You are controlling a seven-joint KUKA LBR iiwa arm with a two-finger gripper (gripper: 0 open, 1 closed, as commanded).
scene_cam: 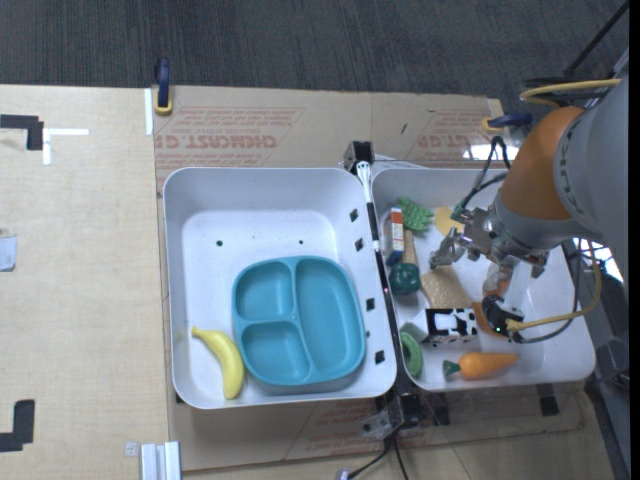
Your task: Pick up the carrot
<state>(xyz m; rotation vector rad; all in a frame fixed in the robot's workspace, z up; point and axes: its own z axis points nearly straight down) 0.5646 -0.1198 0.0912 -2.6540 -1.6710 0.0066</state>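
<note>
1. the big grey robot arm (590, 168) comes in from the right side, with an orange band above its wrist.
2. the left white bin (200, 208) sits on the bench next to the other bin.
3. the right white bin (560, 363) is touching it side to side, and it is crowded with small toys.
4. a blue plate (298, 320) with three parts lies in the left bin, a bit toward the near side.
5. the gripper (462, 248) hangs over the middle of the right bin. i cannot tell how it is set from here, and i see nothing caught in it.
6. a yellow banana (224, 359) lies in the left bin, just beside the blue plate, at the near left corner.
7. the carrot (484, 366) is orange with a little green end. it lies flat at the near edge of the right bin, apart from the gripper and nearer to me than it.
8. a black and white cow toy (451, 324) sits just behind the carrot.
9. a tan piece (443, 288) lies under the gripper, behind the cow toy.
10. a dark green round thing (405, 279) sits by the wall between the bins.
11. a bright green leafy toy (413, 214) is at the far end of the right bin.
</note>
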